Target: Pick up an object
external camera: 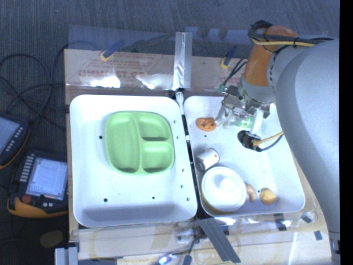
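The arm (259, 59) reaches low into the right bin (287, 164), likely lining up a pick. A green tray (139, 141) sits far left of the gripper (238, 115); a white bowl (222, 187) below it. Nearest — an orange cookie (207, 124), just left. Whether the gripper grasps anything, I cannot tell.

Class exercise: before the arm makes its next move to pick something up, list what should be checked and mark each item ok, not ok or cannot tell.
1. Claw over the right bin: ok.
2. Orange object beside the claw, uncovered: ok.
3. Object seen between the claw's tips: not ok.
4. Claw clear of the bin's back wall: cannot tell.
5. White bowl and small cup away from the claw: ok.
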{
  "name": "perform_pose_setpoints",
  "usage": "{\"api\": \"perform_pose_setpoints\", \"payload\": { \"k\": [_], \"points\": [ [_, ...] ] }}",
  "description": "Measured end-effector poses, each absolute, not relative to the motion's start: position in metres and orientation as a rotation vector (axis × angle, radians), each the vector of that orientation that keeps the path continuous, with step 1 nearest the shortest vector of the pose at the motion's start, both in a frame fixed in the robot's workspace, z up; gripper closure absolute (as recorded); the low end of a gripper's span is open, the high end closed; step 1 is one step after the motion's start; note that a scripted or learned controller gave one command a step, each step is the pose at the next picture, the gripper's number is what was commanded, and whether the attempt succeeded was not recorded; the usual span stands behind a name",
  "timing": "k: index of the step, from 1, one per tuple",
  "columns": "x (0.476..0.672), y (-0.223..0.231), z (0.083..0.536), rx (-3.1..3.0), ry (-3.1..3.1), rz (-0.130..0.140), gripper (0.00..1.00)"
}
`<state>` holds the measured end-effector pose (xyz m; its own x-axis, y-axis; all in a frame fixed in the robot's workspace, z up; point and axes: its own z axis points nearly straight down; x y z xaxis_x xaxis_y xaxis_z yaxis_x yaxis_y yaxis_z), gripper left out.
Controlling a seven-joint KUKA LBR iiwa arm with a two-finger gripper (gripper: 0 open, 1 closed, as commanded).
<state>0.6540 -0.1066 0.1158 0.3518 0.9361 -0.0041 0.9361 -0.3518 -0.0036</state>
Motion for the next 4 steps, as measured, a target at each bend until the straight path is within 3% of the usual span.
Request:
{"api": "perform_pose_setpoints", "payload": {
  "k": [1,2,3,4],
  "points": [
    [0.668,-0.159,0.283,-2.939,-1.117,0.007,1.00],
    [0.611,-0.176,0.262,-2.911,-1.185,0.009,1.00],
    [0.534,-0.142,0.204,-2.888,-1.227,0.009,1.00],
    [0.553,-0.133,0.186,-2.715,-1.574,0.006,1.00]
  ]
}}
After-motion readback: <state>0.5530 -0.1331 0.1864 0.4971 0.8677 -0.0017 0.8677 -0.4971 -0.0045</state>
